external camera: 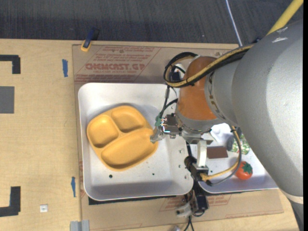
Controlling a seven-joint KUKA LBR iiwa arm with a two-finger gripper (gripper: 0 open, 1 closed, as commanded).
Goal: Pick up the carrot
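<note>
Grey arm [269, 105] half-hides the gripper [162, 128] — open or clenched, cannot tell — so swing it off the yellow dish [120, 138], squarely over the carrot [245, 171]

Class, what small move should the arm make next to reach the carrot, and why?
Probably carry the gripper across to the right-hand bin: it hangs by the yellow plate in the left-hand bin, while the orange, green-topped carrot lies in the other.

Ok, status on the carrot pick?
Gripper over left bin, at the yellow plate's right edge; grip state unreadable. Likely carrot lies in right bin, apart from gripper. Arm covers much of that bin.
</note>
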